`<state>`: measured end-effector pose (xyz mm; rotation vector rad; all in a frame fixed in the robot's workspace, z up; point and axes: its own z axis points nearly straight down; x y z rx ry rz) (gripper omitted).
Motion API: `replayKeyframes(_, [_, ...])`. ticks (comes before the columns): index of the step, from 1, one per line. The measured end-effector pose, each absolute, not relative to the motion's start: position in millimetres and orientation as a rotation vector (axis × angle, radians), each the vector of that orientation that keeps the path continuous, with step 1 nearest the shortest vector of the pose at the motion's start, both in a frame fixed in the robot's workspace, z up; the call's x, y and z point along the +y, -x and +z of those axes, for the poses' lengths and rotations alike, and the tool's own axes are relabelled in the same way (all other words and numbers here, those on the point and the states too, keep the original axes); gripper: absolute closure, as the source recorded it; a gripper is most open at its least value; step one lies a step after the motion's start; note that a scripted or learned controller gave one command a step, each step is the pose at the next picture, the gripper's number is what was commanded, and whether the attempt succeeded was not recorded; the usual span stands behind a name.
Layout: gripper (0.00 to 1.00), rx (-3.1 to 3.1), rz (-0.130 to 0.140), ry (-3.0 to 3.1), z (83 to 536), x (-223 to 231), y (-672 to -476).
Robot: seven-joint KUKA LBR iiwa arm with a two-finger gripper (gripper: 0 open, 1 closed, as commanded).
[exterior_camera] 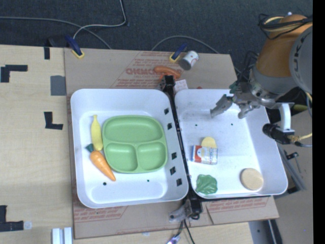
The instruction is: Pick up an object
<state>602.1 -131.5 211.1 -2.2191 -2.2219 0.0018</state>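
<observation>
Camera view: two-finger metal gripper [233,109] is hovering spread wide w/ nothing held, approaching; next it's needing lowering toward small red-and-white carton [204,155].

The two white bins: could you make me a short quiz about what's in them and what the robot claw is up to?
1. True or false: the green divided plate lies in the left bin.
2. Which lies nearest the front edge of the right bin? A) green leafy toy B) small carton C) gripper
3. Fill in: beside the plate's left rim lie a yellow corn cob and an orange ____.

Key: 1 true. 2 A. 3 carrot. The gripper's fingers stand spread, nothing between them, over the right bin's far part. A tan round disc lies in its front right corner.
</observation>
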Motion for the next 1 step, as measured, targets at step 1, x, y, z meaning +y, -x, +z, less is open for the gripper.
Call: replayKeyframes(1, [0.00, -2.224, -0.003, 2.220, 86.2, -96.8, -595.2])
